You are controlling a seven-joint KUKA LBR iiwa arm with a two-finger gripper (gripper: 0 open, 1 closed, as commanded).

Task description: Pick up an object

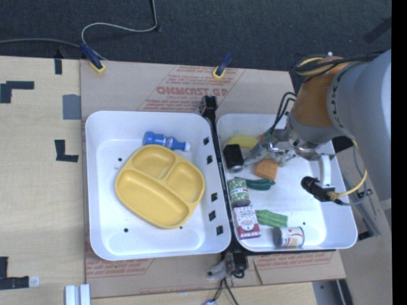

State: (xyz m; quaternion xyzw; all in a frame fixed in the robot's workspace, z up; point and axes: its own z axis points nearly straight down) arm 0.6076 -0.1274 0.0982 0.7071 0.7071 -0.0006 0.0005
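Note:
My gripper [266, 147] hangs low over the back of the right bin [331, 224], under the grey wrist with its orange band. Just below it lies an orange block [266, 169]. To its left are a yellow object [241, 141] and a black object [233, 156]. I see nothing clearly between the gripper's tips. Further forward in this bin lie a teal-green tool [259, 184], a green can [238, 192], a red packet [246, 223], a green piece [273, 218] and a small tin [290, 236].
The left bin [105, 227] holds a yellow divided plate [160, 186] and a blue bottle [164, 141] behind it. A black divider [215, 170] separates the bins. The arm and its cables cover the right bin's right side.

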